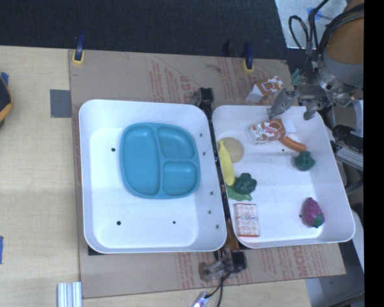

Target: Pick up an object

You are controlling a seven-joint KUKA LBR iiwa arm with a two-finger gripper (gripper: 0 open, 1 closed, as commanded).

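Right now you're watching the gripper (288,105) hovering at the right bin's (336,171) far edge, just above the packet (267,132); nothing is sitting between its fingers. Next it needs lowering squarely onto that packet

We see grey arm (341,69) with orange band (345,40), black cable loops (302,31), grey metal two-finger gripper (288,104), fine details blurred.

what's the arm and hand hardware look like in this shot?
The arm is grey with an orange band above the wrist. Black cables loop beside it at upper right. The hand is a small grey metal assembly with thin, dull silver fingers.
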